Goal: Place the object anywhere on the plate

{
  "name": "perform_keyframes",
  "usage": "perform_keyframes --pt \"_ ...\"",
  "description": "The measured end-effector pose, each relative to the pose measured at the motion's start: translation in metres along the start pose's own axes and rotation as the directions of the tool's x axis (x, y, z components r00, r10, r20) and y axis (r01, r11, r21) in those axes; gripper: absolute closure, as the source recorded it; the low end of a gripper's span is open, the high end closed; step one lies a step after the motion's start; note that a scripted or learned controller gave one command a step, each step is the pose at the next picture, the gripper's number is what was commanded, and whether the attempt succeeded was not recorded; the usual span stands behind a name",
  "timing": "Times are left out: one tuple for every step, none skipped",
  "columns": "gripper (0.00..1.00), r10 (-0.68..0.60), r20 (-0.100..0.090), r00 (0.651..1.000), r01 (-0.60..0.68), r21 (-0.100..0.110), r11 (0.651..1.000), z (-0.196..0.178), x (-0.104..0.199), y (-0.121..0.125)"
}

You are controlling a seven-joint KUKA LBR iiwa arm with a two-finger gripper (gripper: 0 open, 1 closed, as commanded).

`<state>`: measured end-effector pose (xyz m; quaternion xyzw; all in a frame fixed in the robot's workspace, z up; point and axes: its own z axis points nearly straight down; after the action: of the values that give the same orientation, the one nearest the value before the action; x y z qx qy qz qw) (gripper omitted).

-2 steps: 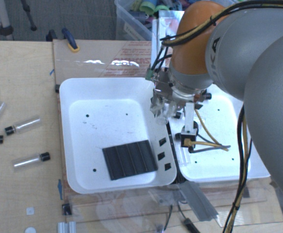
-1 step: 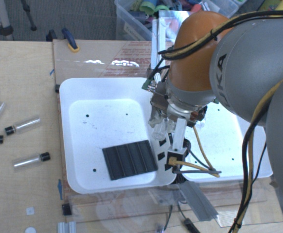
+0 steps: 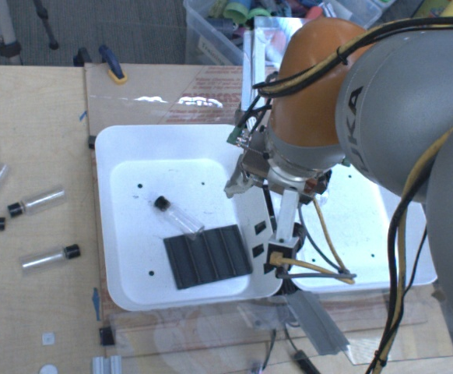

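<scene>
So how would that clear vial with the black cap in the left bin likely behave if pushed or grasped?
The vial looks like a smooth cylinder lying on its side, so it would probably roll when nudged. Its clear, glossy wall suggests it could slip between fingers. One end rests by the dark ribbed plate, which might stop it rolling that way.

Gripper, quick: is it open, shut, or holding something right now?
Gripper: cannot be told; it sits low over the ridge between the two white bins, beside the dark ridged plate.

Left bin — vial, dark grooved plate, arm overhanging divider
</scene>
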<state>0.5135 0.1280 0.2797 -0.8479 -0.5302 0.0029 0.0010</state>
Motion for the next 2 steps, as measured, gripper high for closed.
perform_keyframes --pt "1.0 -0.001 0.002 1.0 0.001 0.001 1.0 -0.009 0.0 0.0" --pt "1.0 0.097 -0.002 0.995 -0.097 -0.003 0.995 -0.068 0.086 0.074"
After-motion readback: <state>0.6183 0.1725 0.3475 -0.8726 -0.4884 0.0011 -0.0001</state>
